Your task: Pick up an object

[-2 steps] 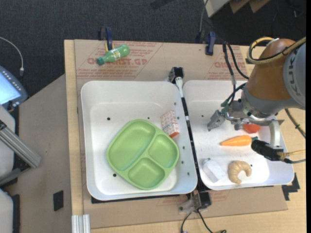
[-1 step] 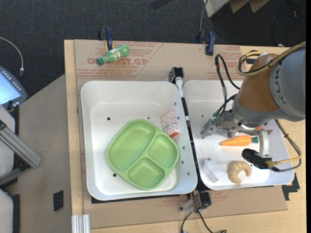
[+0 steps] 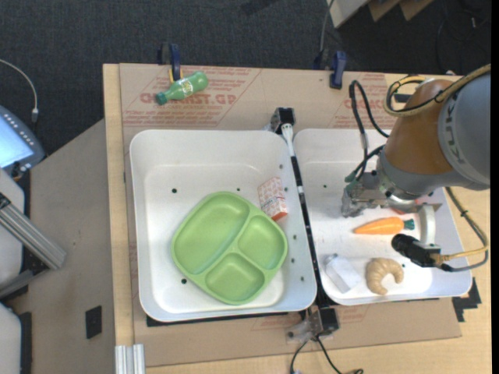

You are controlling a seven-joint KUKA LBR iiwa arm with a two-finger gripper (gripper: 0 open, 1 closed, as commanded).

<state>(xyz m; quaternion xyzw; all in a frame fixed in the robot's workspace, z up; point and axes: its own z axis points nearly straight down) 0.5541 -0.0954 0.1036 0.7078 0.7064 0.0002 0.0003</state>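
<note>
Right now I have the claw (image 3: 357,204) low inside the bin on the view's right (image 3: 327,158), over bare white floor near the bin's middle. From this slant I cannot tell how far open it is, and I see nothing held in it.

The likeliest target, to my eye, is the carrot (image 3: 381,226). It lies just beside the claw, toward the near edge of the bin and a little toward the view's right. Its long axis runs almost straight across the view, with the pointed orange tip toward the divider between the bins and the green top toward the arm's side. I judge that the claw has to shift toward the near edge and close across the carrot's width, not along its length; a grip in line with the axis would probably slide off the taper.

Further toward the near edge lies a croissant (image 3: 384,275), apart from the carrot, with a pale clear wrapper (image 3: 341,271) just beside it near the bin's corner. Both sit further from the claw than the carrot does.

The other bin (image 3: 156,178) holds a green divided plate (image 3: 228,246) and a small carton (image 3: 273,198) close to the divider. A green bottle (image 3: 181,88) lies on the bench (image 3: 374,92) outside both bins.
</note>
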